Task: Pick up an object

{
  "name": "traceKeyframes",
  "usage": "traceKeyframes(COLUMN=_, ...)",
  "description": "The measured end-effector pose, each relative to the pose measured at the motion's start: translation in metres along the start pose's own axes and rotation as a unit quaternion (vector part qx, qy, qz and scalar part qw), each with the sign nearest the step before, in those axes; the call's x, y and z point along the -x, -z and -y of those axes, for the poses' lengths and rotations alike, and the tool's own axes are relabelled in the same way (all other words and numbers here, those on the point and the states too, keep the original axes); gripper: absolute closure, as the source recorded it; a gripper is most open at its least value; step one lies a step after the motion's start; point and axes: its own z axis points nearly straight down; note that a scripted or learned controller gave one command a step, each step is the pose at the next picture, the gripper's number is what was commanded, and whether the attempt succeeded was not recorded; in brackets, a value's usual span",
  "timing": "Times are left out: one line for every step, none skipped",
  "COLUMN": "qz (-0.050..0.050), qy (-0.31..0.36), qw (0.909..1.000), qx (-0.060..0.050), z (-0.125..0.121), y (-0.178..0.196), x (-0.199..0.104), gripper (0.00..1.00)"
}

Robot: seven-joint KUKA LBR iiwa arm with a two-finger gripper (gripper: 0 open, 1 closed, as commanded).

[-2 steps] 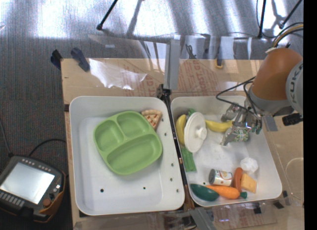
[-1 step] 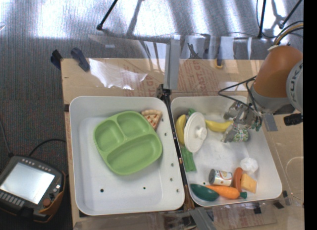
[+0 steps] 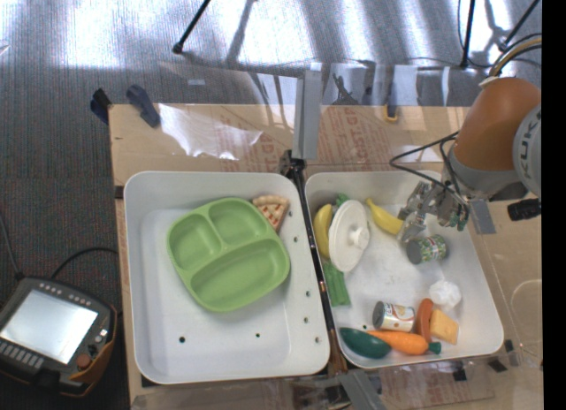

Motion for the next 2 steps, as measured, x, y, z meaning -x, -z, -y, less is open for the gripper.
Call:
traceKeyframes(qz=-0.002, qy=0.088, qw=0.9962, qx=0.001, z=0.0372, y=-0.0063, x=-0.0754, gripper=1.00)
traceKeyframes(qz=-0.004, qy=0.087, qw=0.9962, qx=0.000, z=0.0387, y=-0.0087, x=-0.0762, gripper=0.00)
